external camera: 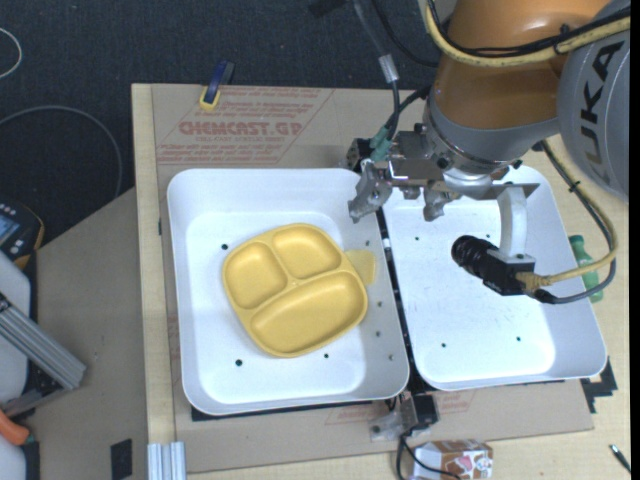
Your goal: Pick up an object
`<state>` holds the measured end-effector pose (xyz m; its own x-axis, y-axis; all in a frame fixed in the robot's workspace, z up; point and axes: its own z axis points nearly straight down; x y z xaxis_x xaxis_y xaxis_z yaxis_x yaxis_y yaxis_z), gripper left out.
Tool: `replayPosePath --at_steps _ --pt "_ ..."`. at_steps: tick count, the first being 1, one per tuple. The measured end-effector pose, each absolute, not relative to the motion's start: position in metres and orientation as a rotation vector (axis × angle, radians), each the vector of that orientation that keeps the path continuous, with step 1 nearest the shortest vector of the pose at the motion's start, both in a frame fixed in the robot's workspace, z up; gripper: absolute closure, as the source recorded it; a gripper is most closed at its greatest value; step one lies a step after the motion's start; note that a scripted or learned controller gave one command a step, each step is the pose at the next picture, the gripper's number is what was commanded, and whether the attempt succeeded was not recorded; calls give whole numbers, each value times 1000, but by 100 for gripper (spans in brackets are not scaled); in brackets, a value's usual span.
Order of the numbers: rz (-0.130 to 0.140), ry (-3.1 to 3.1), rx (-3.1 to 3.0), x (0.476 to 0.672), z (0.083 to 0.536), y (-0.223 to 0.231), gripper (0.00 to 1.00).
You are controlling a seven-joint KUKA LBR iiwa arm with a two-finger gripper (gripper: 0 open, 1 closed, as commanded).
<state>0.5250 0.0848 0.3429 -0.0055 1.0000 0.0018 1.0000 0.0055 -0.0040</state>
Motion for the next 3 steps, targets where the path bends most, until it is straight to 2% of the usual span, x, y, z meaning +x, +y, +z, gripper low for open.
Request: replayPosePath --at_steps 1,2,3 --pt "-1 -2223 -2218 528 352 83 100" --pt "12 -2210 -2224 477 308 28 100" --pt "-19 -2230 -2228 480 433 21 100"
